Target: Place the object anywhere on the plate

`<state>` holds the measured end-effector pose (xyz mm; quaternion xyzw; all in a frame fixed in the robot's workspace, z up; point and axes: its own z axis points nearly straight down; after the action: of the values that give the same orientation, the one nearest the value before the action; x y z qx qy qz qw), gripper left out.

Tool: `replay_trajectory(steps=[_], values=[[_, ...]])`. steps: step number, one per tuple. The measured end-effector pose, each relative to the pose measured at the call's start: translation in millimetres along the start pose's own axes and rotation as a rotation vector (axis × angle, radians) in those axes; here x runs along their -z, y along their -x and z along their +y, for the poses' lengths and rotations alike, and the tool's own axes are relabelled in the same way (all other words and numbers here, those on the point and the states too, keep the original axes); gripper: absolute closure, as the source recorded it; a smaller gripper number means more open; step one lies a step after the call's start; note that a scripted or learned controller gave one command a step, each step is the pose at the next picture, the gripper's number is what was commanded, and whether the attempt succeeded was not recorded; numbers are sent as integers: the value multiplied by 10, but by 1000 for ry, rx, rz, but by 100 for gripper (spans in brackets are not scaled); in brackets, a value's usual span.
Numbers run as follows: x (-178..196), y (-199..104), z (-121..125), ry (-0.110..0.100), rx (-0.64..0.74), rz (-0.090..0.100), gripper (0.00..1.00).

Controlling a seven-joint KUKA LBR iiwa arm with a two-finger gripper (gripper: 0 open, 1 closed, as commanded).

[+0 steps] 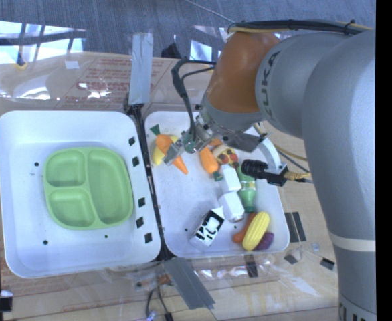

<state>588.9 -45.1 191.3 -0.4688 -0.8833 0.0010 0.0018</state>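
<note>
A light green plate [89, 187] with three compartments lies in the left white bin [22, 246]. My gripper [182, 146] hangs low over the upper left part of the right bin [182, 246], right above a cluster of toy food. An orange carrot [164, 142] and a yellow piece [158, 156] lie just left of it. A second small carrot [181, 165] lies right under its tip. Whether that carrot is held is unclear from this angle.
Further right in the same bin are another orange piece [209, 160], a white bottle [231, 192], a green item [248, 194], a yellow corn cob [256, 230] and a black-and-white box [209, 227]. The grey arm covers the bin's upper right side.
</note>
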Motion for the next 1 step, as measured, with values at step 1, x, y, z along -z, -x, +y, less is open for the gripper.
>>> replay_trajectory(steps=[1], values=[[1,1,0,0,0,0,0]])
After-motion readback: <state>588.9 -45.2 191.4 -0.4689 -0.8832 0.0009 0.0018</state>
